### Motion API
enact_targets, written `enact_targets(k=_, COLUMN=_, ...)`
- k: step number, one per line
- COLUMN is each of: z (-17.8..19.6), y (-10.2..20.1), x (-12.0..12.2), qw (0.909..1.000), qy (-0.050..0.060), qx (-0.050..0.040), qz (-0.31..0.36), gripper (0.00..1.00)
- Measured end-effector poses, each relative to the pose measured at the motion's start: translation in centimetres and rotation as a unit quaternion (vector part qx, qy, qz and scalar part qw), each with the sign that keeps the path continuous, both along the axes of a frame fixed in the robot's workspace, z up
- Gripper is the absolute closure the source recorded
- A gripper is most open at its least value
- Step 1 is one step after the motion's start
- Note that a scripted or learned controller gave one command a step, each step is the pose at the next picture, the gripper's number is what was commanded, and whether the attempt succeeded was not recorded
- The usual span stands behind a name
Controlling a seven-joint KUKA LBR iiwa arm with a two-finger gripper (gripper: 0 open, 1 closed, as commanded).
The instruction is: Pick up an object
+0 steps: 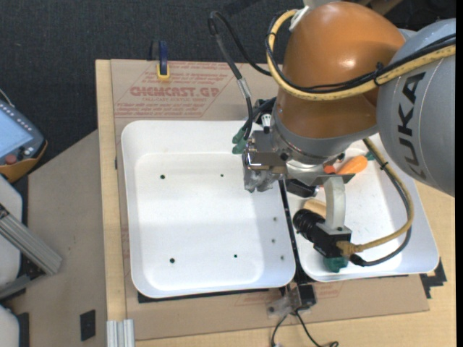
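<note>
My gripper (255, 173) hangs over the divide between the two bins, at the left edge of the right bin (412, 230). The big orange wrist hides most of it. An orange object (349, 166) lies in the right bin just right of the gripper, partly under the arm. A tan piece (312, 207) shows below the wrist. A small green thing (237, 144) peeks out at the gripper's upper left. A teal piece (335, 264) sits near the right bin's front edge. Nothing shows between the fingers.
The left bin (145, 194) shows its white floor with a few small dark dots. A cardboard sheet (173, 85) with red print lies behind the bins, with a blue clamp (162, 56) on its far edge. The arm covers much of the right bin.
</note>
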State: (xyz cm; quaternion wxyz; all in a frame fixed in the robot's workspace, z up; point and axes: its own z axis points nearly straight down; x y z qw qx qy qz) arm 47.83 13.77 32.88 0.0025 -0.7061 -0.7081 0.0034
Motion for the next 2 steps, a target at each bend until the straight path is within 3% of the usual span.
enact_targets(k=1, z=6.0, y=4.5, x=4.7, qw=1.0, qy=-0.009, qx=0.0024, qz=0.001, gripper=1.0)
enact_targets(k=2, z=1.3, y=8.6, x=8.0, qw=1.0, qy=-0.002, qx=0.0003, qz=0.0, gripper=1.0)
